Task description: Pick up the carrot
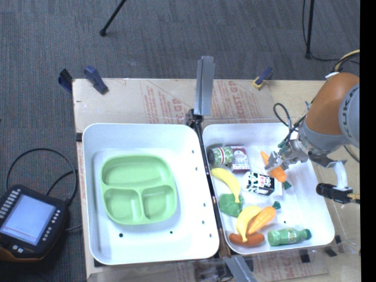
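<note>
Gripper: the gripper (281, 157) is hovering low in the right bin (320, 213), just above and to the view's right of the milk carton (260, 183)
Grip state: I'm watching closely, but I cannot tell whether it is wide or narrow, the wrist is blocking it from this angle
Carrot: the carrot (262, 218) is lying below the milk carton, toward the bin's near edge, resting against a yellow fruit (247, 219)
Long axis: it is running on a slant, with the leafy top (276, 205) pointing up toward the carton's right side and the tip pointing down toward the sausage (247, 238)
Direction from gripper: the carrot is sitting on the far side of the carton from the gripper, down the view and a little left, and well apart from it
Puzzle: an orange piece (277, 173) is showing right under the gripper, touching the carton's right end; it's too small to tell whether it is a second carrot or something else, and I'm not seeing it clearly gripped
Neighbours: the green bottle (288, 236) is lying just below the carrot's top end, crowding that side
Judgement: I'm reading the next move as a crossing over the carton's right end, with the wrist turning to close across the slanted body
</note>
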Available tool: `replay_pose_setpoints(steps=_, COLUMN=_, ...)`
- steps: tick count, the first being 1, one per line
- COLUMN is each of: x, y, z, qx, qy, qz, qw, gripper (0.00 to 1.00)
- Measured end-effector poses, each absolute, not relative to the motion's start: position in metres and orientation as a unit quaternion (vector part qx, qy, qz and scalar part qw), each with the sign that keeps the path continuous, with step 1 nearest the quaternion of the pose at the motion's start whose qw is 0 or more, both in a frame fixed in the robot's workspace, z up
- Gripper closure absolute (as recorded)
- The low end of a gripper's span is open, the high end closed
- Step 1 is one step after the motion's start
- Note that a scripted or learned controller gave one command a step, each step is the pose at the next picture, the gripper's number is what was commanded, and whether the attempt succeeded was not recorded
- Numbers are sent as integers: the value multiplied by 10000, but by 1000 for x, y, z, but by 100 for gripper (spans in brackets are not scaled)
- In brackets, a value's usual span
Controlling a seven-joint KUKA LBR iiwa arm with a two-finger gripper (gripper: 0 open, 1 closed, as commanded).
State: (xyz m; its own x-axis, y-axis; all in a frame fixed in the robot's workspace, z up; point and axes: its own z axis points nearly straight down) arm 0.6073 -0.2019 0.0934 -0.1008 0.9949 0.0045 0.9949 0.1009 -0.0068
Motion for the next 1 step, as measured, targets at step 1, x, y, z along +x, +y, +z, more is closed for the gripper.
replay_pose_setpoints(steps=1, x=590, y=-164, z=190, qx=-6561, qy=-7547, qz=3, qw=13, gripper=100)
